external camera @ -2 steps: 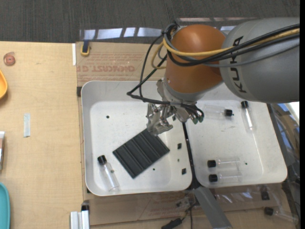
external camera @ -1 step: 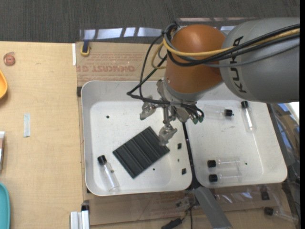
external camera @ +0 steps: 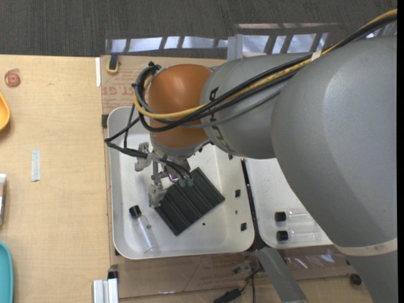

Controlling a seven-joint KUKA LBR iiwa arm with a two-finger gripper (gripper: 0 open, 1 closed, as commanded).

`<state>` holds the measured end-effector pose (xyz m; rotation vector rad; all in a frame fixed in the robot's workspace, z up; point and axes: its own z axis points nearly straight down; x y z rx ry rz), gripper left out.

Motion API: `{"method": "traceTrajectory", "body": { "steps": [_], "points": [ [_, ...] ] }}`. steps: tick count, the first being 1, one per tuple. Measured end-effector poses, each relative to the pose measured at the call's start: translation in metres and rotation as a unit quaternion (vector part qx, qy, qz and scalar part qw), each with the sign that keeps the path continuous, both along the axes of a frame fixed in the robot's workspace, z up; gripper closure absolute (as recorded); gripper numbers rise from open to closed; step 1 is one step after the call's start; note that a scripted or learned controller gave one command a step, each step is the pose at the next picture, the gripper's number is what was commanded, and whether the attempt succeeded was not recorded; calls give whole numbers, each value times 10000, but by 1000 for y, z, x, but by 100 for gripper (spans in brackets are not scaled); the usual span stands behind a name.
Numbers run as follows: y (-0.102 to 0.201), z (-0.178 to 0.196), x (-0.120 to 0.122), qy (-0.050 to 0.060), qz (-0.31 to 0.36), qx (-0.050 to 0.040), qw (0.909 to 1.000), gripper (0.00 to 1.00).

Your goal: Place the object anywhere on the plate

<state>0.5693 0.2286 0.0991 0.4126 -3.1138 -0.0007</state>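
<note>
Seemingly light, slick and breakable, the clear vial point(external camera: 143, 228) (near-left) wants a mid-body grasp; the gripper point(external camera: 165, 183) state I cannot tell.

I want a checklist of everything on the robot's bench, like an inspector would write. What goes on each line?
Surface: two shallow white bins side by side, left bin and right bin, next to a wooden table.
Job's things: a black ridged plate lies in the left bin; a clear tube with a black cap lies beside it, off the plate.
Clutter: two more capped clear tubes in the right bin.
Grippers: the gripper hangs over the left bin at the plate's left edge; hold cannot be told.
Cables: yellow and black cables run along the arm.
Surroundings: dark floor beyond the bench.
</note>
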Motion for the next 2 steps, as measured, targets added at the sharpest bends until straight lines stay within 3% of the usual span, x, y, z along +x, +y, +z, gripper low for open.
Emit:
{"method": "traceTrajectory", "body": {
  "steps": [2],
  "points": [
    [0,0,0,-1,2,-1,10000,0]
  ]
}}
